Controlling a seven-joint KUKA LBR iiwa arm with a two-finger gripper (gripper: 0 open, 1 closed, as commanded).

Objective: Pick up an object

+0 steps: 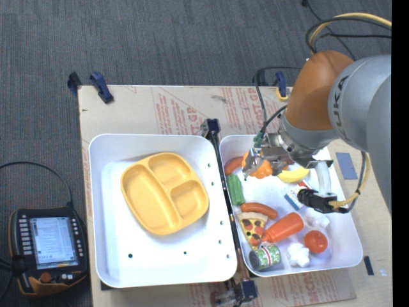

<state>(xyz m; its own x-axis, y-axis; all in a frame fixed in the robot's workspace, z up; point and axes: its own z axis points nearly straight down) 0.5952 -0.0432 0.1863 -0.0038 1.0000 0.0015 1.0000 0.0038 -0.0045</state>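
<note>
Starting at the table's (160, 104) left side: left bin (108, 171) carrying a yellow divided plate (165, 190), tilted. Moving right, right bin (348, 245) crowded with toys: green cucumber (236, 188) along its left wall, sausage (258, 208), pizza slice (252, 226), orange bottle (283, 227), small can (265, 256) near the front edge, red tomato (315, 241) toward the front right corner. Hand (261, 165) low over the bin's back left area, gripping an orange object (263, 169) between its fingers, banana (293, 174) just beside.

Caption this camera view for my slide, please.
Two-finger gripper over toy-filled right white bin; yellow divided plastic plate in left white bin.
</note>
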